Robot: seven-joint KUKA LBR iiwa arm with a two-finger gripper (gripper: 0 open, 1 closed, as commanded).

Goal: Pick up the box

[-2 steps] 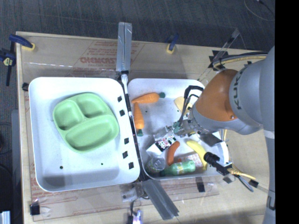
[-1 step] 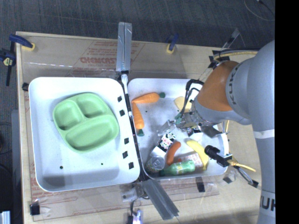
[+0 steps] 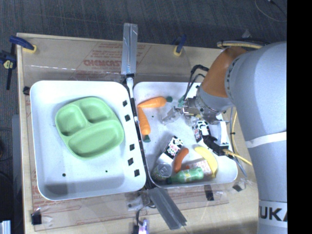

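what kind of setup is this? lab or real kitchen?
Most likely a robot lab test bench: two white bins clamped to a wooden board, toy food such as a carrot, and a grey arm reaching in.

Single fixed cam above the table [image 3: 73, 50], looking down at a slant on both bins [image 3: 44, 179], arm [image 3: 258, 96] entering from frame right.

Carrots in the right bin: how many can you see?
2. One carrot lies across the bin's upper left; the other carrot runs down along the left wall just below it. The pile at the bottom may hide more.
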